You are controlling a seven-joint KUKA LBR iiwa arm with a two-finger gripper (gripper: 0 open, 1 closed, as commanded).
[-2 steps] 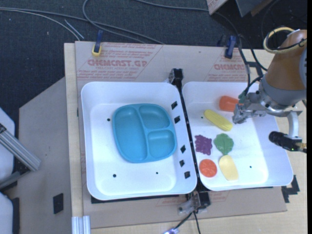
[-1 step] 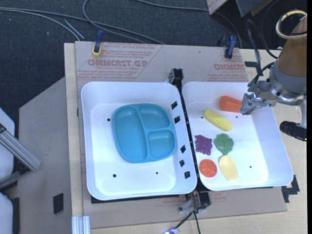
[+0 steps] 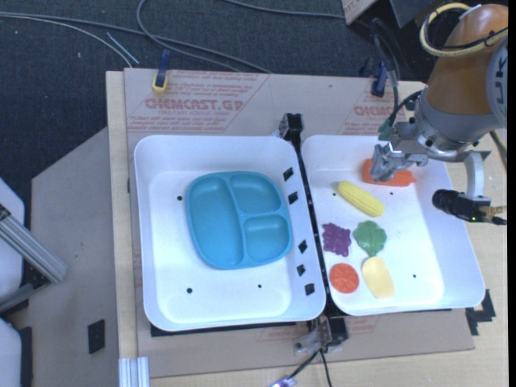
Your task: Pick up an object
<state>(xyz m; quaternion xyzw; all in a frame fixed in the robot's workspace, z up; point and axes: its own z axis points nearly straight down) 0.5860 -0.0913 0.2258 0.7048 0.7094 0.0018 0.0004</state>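
gripper (image 3: 390, 161) sits low in the right bin (image 3: 451, 256), at its far end, right over the orange piece (image 3: 397, 177). you can't tell from this angle whether it is spread or closed, or whether it has the piece at all.

just beside it toward the near side lies the yellow corn (image 3: 360, 198). further on sit the purple piece (image 3: 335, 238), the green piece (image 3: 370, 235), the red-orange round (image 3: 344, 277) and the pale yellow piece (image 3: 377, 277), all well apart from the gripper.

left bin (image 3: 161, 280) carries the blue divided plate (image 3: 239, 218).

risks, as judged: the orange piece looks flat and lies close to the far wall, so it could slip out or get pushed against the rim. watch the corn too; a skewed lift could nudge it.
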